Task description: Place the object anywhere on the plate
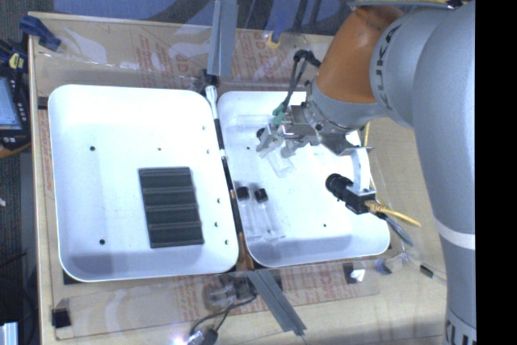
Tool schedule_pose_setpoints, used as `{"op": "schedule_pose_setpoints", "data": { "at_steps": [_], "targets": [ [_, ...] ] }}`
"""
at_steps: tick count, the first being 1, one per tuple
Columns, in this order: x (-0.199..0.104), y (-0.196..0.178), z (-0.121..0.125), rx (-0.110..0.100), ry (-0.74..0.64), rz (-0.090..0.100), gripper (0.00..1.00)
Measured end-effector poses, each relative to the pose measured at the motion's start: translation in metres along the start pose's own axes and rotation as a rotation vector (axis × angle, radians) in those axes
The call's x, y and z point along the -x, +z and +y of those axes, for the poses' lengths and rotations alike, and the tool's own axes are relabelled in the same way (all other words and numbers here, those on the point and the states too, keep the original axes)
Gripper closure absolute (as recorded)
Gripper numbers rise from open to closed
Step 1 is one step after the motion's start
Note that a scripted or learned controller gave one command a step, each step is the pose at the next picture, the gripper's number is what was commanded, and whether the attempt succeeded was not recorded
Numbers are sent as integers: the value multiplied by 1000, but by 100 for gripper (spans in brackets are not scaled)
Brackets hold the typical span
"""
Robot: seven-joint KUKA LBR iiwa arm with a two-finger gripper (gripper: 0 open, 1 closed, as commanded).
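Plate lies in left bin; hand over right bin.

One fixed overhead camera.
The table and both bins are viewed at a slant, from moderately near.

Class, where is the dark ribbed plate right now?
In the camera view, the dark ribbed plate lies flat in the left white bin, toward its lower right, near the divider shared with the right bin, well away from the gripper.
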State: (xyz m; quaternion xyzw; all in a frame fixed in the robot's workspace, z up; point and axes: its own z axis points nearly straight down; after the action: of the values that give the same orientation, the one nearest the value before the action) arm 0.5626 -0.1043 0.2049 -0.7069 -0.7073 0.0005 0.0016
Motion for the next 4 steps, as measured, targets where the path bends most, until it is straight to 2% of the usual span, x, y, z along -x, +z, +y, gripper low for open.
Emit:
{"op": "schedule_pose_setpoints", "data": {
  "at_steps": [1, 2, 3, 4],
  "targets": [
    [-38, 14, 46, 0, 161, -1, 100],
    [-106, 15, 23, -4, 240, -1, 100],
    [-156, 14, 71, -1, 452, -1, 100],
    [-203, 14, 93, -1, 828, 0, 100]
  ]
}}
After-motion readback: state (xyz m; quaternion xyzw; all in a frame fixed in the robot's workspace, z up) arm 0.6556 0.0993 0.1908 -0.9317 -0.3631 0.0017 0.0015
